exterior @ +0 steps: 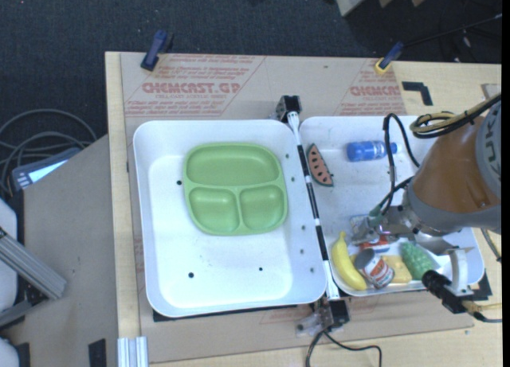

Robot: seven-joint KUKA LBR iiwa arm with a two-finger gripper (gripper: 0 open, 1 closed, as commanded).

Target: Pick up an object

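The arm is reaching into the right bin (478, 266), its hand (373, 234) sitting low over a crowded pile near the front: a banana (345, 263), a can (379, 271) and a green piece (417, 260) lying close together. Whether the hand is spread or pinching cannot be told. A clean pick probably needs one single target, centred, away from neighbours like the watermelon slice (320, 166).

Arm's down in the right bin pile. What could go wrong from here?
1. The end effector sits amid a tight cluster: banana, a red-and-white item, a green item. It may nudge or grab several, or none.
2. The cluster hugs the right bin's front wall, so the fingers may catch that wall.
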